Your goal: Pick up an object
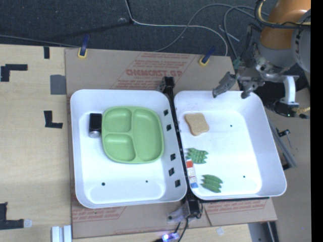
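The arm hangs over the far right corner of the right bin [252, 135], its pincer [233, 88] spread wide with nothing between the fingers.

Largest thing on the bench is the green divided plate [133, 135], well to the pincer's left in the left bin [81, 150]; stiff plastic by the look of it, broad and flat, and I would guess awkward unless taken by the rim. A small dark block [95, 124] sits just against the plate's left edge, farther still from the pincer.

Nearer, in the right bin below and left of the pincer, lies a slice of toy bread [196, 123]. It looks light and firm, lying flat and apart from everything else; I judge it the easiest pick, closing across its narrower sides.

Lower down by the divider are a leafy green piece [198, 156], a green pea pod [212, 182], and a thin red-and-white stick [191, 171] against the wall. All seem light; the stick is small and tight to the wall, likely to slip.
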Controlling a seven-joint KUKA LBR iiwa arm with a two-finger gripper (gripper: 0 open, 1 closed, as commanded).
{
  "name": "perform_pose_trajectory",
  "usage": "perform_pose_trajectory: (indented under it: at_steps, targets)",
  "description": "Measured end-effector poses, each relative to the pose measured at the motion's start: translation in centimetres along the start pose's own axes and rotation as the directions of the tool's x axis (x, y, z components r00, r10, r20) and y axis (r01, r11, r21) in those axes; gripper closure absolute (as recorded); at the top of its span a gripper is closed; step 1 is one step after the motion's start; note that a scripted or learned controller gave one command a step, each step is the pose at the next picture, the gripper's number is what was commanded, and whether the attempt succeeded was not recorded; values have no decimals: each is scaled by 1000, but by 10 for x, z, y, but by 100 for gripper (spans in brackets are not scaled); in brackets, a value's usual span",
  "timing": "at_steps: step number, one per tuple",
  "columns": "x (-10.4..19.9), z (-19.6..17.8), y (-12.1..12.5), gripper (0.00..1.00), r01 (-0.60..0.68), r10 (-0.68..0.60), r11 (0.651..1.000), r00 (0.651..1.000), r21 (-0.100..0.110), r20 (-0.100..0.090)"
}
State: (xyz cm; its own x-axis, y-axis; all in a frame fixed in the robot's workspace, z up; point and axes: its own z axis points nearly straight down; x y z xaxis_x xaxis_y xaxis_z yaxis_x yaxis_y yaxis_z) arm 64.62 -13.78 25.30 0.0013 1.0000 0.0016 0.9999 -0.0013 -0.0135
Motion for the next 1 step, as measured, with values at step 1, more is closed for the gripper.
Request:
perform_pose_trajectory:
  at_steps: [1]
  targets:
    - [0, -8, 2, 0, 3, -3, 1000, 1000, -12, 2]
